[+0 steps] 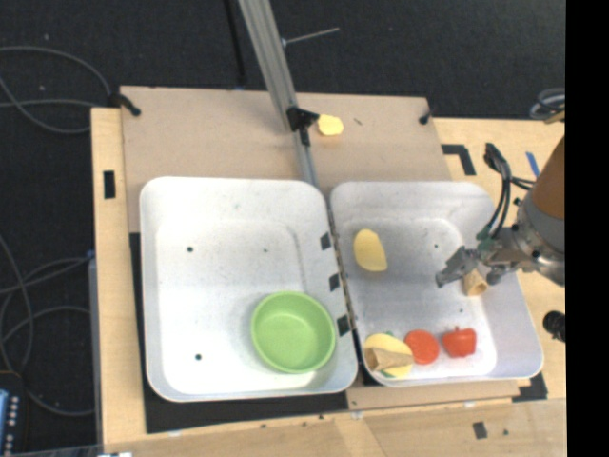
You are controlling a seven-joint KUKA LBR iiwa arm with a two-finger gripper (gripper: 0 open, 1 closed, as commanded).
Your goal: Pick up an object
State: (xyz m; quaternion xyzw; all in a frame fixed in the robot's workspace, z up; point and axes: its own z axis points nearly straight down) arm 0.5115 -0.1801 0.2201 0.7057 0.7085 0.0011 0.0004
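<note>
We log two shallow white bins on the bench, the left bin (190, 217) and the right bin (419, 208), touching along their shared edge.

The arm (547, 208) comes in from 3 o'clock, and its gripper (466, 272) hangs over the right bin, toward that bin's 3 o'clock side. We see a small tan object (477, 285) at the fingertips, but the view is too coarse for us to tell whether it sits between the fingers or merely under them. We cannot tell how far the fingers stand apart.

Contents of the right bin: a yellow lemon-like piece (370, 250) lies near the bin's 9 o'clock wall, well apart from the gripper. Along the 6 o'clock wall sits a row of three: a yellow and tan item (388, 354) at the 7 o'clock corner, a round red-orange piece (422, 347) just beside it, and a red piece with a small stem (460, 342) next along, near but apart from the orange one.

Contents of the left bin: a green bowl (293, 331), upright, at the 5 o'clock corner.

Outside the bins, at 12 o'clock, a small yellow object (330, 126) lies on the brown board (209, 131), just beside the foot of a slanted metal rail (269, 50).
</note>
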